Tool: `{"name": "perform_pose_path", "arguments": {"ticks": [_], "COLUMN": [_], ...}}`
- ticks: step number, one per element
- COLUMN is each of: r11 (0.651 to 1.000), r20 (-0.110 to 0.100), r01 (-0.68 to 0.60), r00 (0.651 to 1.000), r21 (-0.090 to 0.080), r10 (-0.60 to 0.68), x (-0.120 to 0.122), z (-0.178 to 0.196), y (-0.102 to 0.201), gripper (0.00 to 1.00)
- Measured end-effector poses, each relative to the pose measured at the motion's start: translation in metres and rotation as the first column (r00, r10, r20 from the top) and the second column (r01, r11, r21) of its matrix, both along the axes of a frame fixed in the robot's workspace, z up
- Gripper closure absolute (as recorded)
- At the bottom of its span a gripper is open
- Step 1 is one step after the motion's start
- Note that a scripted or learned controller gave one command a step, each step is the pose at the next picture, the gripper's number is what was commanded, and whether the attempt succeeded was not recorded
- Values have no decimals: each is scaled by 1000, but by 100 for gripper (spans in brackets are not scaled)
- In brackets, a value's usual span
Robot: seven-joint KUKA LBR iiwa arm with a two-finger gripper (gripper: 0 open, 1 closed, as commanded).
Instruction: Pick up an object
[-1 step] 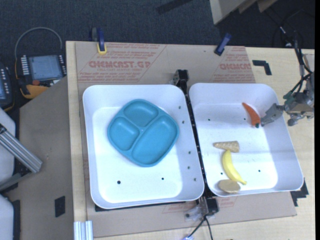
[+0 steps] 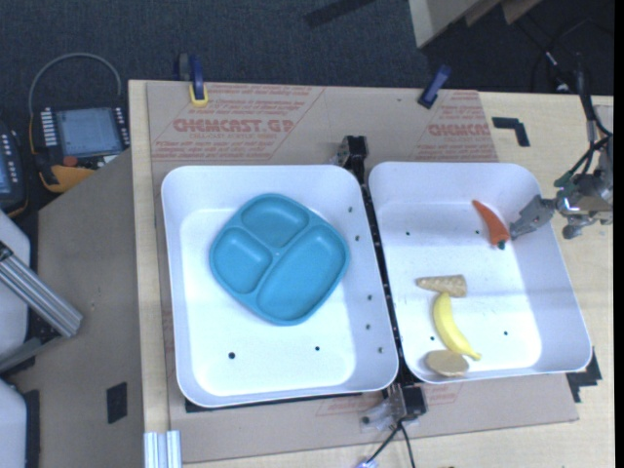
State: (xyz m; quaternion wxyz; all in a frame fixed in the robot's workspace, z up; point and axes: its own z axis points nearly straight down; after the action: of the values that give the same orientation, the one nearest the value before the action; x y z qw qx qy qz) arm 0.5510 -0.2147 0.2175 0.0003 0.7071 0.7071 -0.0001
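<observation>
Objects for picking numbered four, all in the right white plastic bin point(image 2: 546, 349): one slim orange-red carrot-shaped piece point(image 2: 490, 219), one tan wedge-shaped piece point(image 2: 443, 284), one curved yellow banana point(image 2: 451, 326) and one round beige disc point(image 2: 448, 363). The carrot piece lay slantwise near the bin's far right part, its lower tip just beside the grey two-finger gripper point(image 2: 527, 217), which reached in over the right rim. Whether its jaws were parted or closed could not be told, nor whether they touched the carrot. The left white plastic bin point(image 2: 185, 291) held one blue three-compartment plate point(image 2: 280, 258).
</observation>
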Motion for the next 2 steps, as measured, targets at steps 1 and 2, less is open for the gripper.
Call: {"name": "perform_pose_path", "arguments": {"ticks": [1,2], "r11": [1000,1000], "r20": [-4,-4], "r01": [1,0], "r00": [1000,1000], "r21": [2,3], "r10": [-1,0], "x": [-4,-12], "z": [-46,-105], "y": [-8,-8], "gripper": [0,0]}}
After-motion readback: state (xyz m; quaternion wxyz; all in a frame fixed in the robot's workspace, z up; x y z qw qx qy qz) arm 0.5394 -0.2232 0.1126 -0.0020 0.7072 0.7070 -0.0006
